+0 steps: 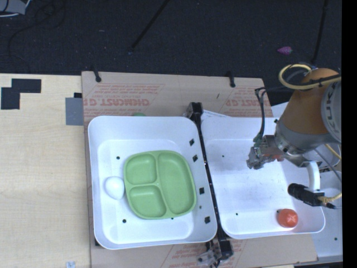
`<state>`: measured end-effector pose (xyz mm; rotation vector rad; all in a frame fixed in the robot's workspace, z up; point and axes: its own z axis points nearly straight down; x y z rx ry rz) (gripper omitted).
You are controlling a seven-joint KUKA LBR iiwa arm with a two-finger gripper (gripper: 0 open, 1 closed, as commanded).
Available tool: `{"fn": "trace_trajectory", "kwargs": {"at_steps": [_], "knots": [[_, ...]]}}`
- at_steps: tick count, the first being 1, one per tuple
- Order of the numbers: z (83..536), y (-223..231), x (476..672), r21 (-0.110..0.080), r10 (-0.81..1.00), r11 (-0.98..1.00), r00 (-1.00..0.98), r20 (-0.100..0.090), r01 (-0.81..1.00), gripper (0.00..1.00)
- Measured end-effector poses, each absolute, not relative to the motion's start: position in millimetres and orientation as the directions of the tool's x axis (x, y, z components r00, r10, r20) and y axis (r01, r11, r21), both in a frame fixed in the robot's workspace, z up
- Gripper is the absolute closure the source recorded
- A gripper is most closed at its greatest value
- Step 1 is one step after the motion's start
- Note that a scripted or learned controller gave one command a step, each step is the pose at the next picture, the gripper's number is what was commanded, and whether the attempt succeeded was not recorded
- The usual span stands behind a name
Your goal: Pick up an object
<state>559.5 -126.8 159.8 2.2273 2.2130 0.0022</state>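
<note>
Smooth white bins (106,133) hold a three-part green tray (160,183), perhaps an egg (114,187); gripper (257,159) state unclear

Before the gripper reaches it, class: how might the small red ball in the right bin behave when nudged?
The red ball looks round, so it would probably roll. It sits near the right bin wall, which may stop it. Its smooth look suggests it could slip.

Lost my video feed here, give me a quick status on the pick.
Gripper low over the right bin, nothing seen in it. Red object sits apart in that bin's near right corner. Green tray, white ball in left bin.
</note>
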Motion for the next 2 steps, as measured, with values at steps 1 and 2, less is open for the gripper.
{"fn": "trace_trajectory", "kwargs": {"at_steps": [1,2], "knots": [[222.3,-130.3,556.3,0.004,1.0,0.001,-0.001,-0.001,1.0,1.0],[231.3,-131.3,556.4,-0.001,1.0,0.0,0.0,0.0,1.0,1.0]]}}
